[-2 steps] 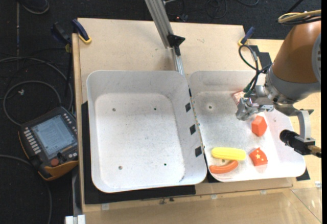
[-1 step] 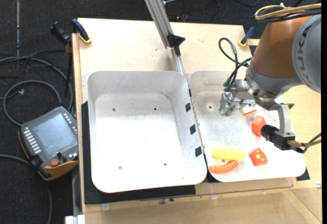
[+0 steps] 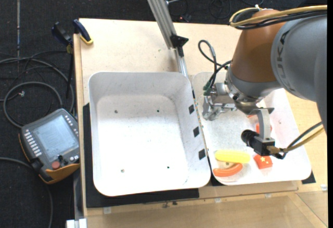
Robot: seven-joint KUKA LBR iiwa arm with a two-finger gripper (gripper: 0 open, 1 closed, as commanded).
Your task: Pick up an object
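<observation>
My gripper (image 3: 212,110) hangs low over the left part of the right bin (image 3: 291,169), close to the wall it shares with the left bin. A yellow banana-shaped object (image 3: 232,156) lies near the right bin's front edge. An orange-red crescent (image 3: 228,170) lies right in front of the banana shape. A small orange-red block (image 3: 264,162) sits to their right. A bit of another red thing (image 3: 253,114) peeks out beside the wrist, mostly hidden by the arm. The gripper stands well behind these objects, and I see nothing held in it.
The left bin (image 3: 104,91) is a wide white tray beside the gripper. An aluminium bar (image 3: 156,3) slants down to the bins' back edge. A teach pendant (image 3: 49,141) lies on the floor at left. The grey and orange arm (image 3: 270,60) covers the right bin's back.
</observation>
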